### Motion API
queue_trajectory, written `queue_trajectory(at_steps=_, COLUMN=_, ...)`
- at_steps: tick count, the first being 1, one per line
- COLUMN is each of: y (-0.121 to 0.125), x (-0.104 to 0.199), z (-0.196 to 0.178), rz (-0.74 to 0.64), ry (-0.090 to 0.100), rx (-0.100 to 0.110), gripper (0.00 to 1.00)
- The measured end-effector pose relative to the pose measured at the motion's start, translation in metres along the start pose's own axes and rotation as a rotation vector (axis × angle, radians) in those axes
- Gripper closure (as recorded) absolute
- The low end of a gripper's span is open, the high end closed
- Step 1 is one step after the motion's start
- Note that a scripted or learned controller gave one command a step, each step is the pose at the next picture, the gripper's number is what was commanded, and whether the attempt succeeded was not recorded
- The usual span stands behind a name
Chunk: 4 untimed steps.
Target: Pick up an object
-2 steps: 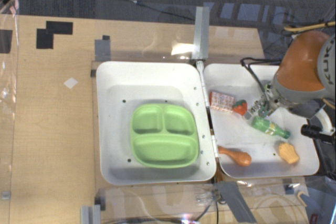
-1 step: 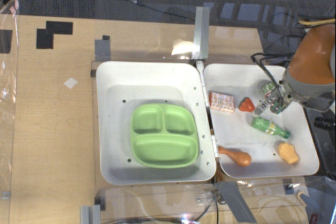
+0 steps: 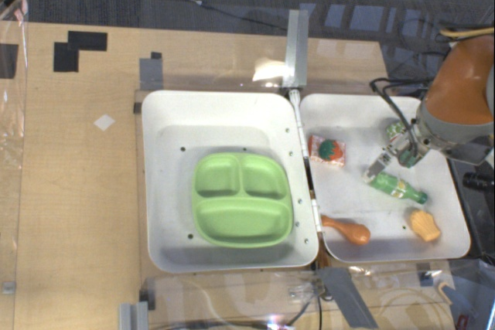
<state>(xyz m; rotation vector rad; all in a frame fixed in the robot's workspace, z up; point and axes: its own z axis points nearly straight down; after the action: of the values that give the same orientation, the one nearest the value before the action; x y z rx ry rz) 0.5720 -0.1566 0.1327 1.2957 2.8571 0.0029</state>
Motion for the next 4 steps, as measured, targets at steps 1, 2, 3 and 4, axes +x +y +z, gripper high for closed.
queue_trajectory(at_steps=1, y=-0.022, x=0.027, z=0.038, rz=0.089, ry=0.000, rx=0.000, gripper=0.00)
queue_trajectory(at_steps=2, y=0.070, x=0.013, z=0.041, rz=0.194, ry=-0.011, rx=-0.015, gripper=0.00)
queue_trajectory(at_steps=3, y=0.069, x=0.013, z=0.041, rz=0.194, ry=-0.010, rx=-0.014, gripper=0.00)
queue_trajectory(at_steps=4, y=0.106, x=-0.009, z=0.043, rz=0.163, ry=-0.007, rx=-0.006, gripper=0.00)
